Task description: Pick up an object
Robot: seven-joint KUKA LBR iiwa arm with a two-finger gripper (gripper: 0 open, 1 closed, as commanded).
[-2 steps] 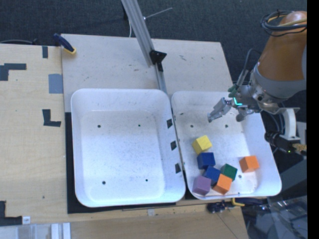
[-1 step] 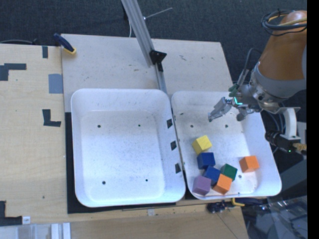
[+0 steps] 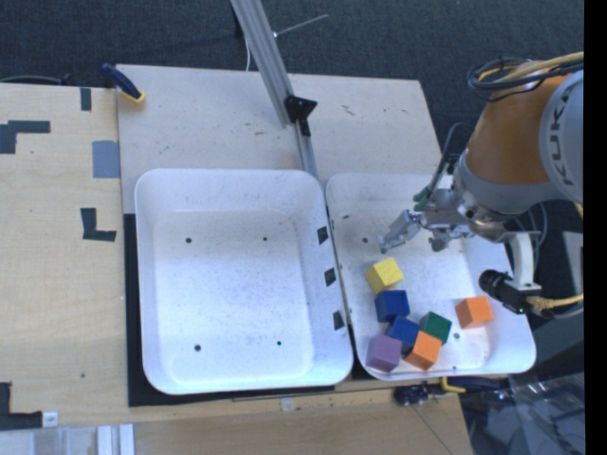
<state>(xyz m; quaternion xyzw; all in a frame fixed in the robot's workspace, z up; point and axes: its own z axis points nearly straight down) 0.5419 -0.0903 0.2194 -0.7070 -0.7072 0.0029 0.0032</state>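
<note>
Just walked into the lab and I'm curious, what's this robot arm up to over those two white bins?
The arm is reaching in from the right, with its gripper hanging over the right bin, nothing between its fingers. It sits just above and beside the yellow cube. The other blocks are clustered toward the near end: two blue cubes, a green one, a purple one and two orange ones. Nothing has been picked up yet. The left bin isn't being worked.
</note>
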